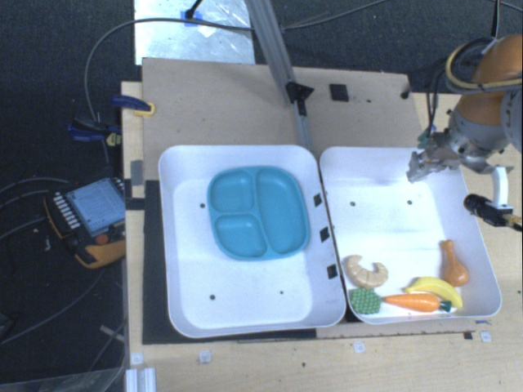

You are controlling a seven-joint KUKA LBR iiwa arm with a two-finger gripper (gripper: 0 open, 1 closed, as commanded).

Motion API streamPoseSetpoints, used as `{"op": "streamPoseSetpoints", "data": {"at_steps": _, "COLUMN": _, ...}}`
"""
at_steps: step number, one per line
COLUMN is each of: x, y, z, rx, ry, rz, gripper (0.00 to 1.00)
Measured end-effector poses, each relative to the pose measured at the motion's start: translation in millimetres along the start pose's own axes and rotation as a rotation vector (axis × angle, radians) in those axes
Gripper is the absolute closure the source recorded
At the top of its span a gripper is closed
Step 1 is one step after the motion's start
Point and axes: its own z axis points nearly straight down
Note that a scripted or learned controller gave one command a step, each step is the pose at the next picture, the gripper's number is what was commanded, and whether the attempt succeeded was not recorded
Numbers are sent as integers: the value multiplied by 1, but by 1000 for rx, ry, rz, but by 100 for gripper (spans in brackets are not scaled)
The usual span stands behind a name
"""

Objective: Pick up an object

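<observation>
Along the near edge of the right bin lie several toy foods: a tan croissant, a green broccoli piece, an orange carrot, a yellow banana and a brown drumstick. My gripper hangs over the bin's far right corner, well away from the foods. Nothing shows beneath it.
The left bin holds a blue three-compartment plate. A grey pole slants down to the far edge between the bins. Cables, clamps and a small device lie on the floor at the left.
</observation>
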Motion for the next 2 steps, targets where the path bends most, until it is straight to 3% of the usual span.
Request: {"op": "streamPoseSetpoints", "data": {"at_steps": 2, "x": -4, "y": 9, "z": -109, "rx": -3, "ry": -1, "rz": -2, "gripper": 100}}
